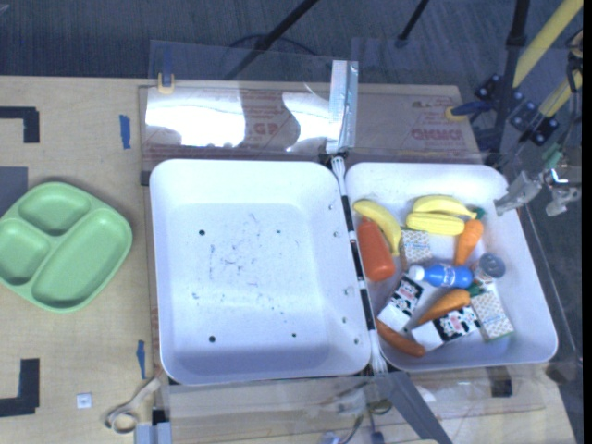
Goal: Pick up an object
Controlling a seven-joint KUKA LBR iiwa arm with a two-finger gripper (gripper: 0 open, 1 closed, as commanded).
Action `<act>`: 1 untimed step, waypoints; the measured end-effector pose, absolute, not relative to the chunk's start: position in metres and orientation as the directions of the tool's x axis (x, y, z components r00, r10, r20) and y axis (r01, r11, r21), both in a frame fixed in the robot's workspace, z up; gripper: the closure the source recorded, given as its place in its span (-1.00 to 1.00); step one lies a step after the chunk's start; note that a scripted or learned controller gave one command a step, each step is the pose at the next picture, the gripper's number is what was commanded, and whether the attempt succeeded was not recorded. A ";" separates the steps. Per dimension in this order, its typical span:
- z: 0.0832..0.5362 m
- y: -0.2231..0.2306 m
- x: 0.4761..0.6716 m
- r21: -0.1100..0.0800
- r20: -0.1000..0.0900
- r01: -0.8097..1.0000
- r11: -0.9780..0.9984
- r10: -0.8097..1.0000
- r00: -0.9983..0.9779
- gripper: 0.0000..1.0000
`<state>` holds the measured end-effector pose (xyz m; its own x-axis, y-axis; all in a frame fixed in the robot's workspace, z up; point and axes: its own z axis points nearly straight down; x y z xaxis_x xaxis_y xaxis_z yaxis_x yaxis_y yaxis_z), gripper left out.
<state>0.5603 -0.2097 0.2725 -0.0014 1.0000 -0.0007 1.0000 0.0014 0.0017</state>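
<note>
Pick-up not yet done, judging by the layout: nothing lifted, every candidate lying inside the right-hand shallow white plastic bin (541,331).

Grey two-finger gripper (531,191) at that bin's far right rim, just outside the pile, touching none of the objects as far as can be seen. Too small and blurred to judge how wide it stands; cannot tell. Nothing visibly held.

Inside the right bin, a crowded heap:
- pair of yellow plastic bananas (442,215) toward the bin's back wall
- single curved yellow banana (381,222) toward the bin's left wall
- long orange-red plastic vegetable (375,251) just beside that banana, against the bin's left wall
- small orange carrot (470,239) near the bin's middle right
- blue and white plastic bottle (446,274) at the bin's centre, lying on its side
- black-and-white printed cartons (403,302) toward the bin's front

Still to do, by this reading: moving in over one object, closing on it, raising it.

Left of the right bin, touching it along a shared edge: second shallow white plastic bin (166,248). Well to the left of the right bin: pale green divided plastic plate (61,246), resting on the light wooden bench top (83,128). Behind the right bin: clear upright plastic panel (240,109). Beyond that, dark grey carpeted floor (139,7) with black stand legs and a slanting yellow pole (551,21).
</note>
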 end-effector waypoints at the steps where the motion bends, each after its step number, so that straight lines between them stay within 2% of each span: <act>1: 0.225 -0.171 0.533 0.000 0.000 0.989 0.151 0.989 -0.151 -1.00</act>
<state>0.5329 -0.1708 0.2247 -0.1506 0.9886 0.0004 0.9886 0.1506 0.0004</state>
